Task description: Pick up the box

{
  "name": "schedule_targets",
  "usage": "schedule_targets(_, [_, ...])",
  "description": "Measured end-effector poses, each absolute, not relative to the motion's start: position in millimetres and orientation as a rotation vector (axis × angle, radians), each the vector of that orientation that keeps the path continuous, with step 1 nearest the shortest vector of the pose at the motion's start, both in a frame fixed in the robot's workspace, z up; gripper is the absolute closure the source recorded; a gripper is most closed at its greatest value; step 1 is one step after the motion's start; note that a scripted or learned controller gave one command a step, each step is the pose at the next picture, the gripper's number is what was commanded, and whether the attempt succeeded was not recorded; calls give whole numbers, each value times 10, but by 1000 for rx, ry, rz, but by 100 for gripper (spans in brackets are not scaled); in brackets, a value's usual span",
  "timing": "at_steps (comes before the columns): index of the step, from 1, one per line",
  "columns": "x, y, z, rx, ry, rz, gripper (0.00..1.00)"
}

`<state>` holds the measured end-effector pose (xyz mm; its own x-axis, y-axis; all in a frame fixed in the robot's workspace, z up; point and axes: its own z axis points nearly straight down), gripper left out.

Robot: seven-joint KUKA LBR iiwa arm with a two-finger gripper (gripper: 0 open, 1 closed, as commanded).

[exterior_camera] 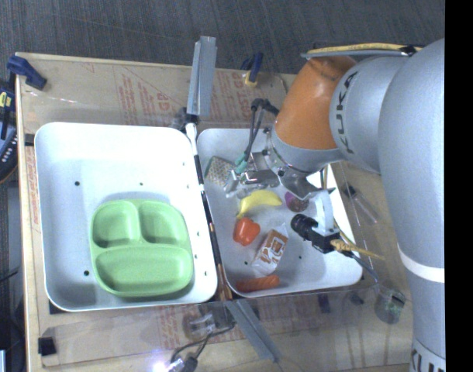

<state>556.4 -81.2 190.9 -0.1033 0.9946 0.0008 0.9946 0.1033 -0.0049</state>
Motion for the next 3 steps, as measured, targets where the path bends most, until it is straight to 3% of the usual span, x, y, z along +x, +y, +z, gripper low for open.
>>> schedule_targets(1, [5564,-813,1909,-2102,-2330,5,0])
schedule_targets(2, [5502,-1593,1842,-2166,-2274,4,0])
schedule_targets(3, [5917,-1313,1041,-2061,-2365,4,0])
